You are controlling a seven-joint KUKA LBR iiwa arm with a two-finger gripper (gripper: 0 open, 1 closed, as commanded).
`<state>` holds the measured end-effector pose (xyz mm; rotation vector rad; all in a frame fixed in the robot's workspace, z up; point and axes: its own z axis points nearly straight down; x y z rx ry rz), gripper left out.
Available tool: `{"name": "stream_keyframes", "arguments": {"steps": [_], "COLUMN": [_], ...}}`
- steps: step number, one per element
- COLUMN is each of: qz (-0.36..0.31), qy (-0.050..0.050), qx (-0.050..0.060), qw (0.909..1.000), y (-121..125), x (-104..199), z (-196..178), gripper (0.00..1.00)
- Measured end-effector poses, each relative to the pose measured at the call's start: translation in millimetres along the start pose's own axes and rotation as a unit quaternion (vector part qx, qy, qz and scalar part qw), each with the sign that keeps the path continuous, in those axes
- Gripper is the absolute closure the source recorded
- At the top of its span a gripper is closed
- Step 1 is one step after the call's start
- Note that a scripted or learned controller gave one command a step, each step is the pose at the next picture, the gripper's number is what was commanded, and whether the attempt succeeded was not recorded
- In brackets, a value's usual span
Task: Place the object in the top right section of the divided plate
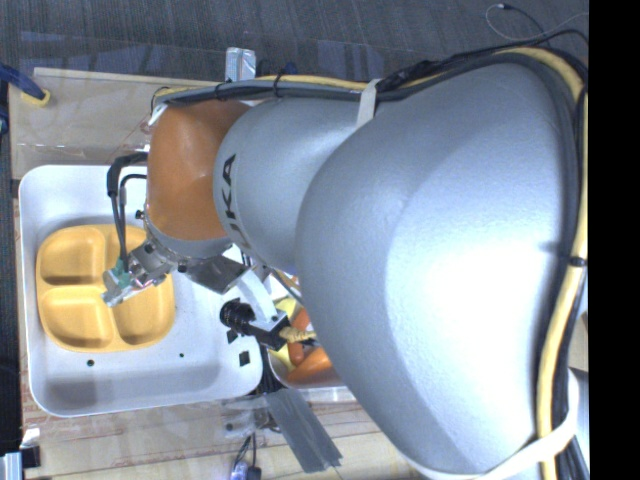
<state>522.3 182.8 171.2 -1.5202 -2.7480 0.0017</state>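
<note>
On the wooden bench (90,118), a white bin (60,193) holds a yellow divided plate (75,268)

Pale wooden bench (90,118) seen from above, dark grey ribbed floor (300,8) beyond its far edge, thin cable (520,18) lying on the floor at upper right, even overhead light

The bulky grey robot arm with its orange band (400,238) covers nearly all of the right-hand shallow white bin (262,363). An orange object (300,353) there shows only partly. The gripper's (128,280) fingers are too small to read.
</note>
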Motion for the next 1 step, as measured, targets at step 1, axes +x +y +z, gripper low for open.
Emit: {"name": "stream_keyframes", "arguments": {"steps": [1], "qz": [-0.095], "qy": [0.0], "qx": [0.0], "qw": [0.9955], "y": [23.5], "x": [15.3], "z": [-14.4], "gripper": [1.0]}}
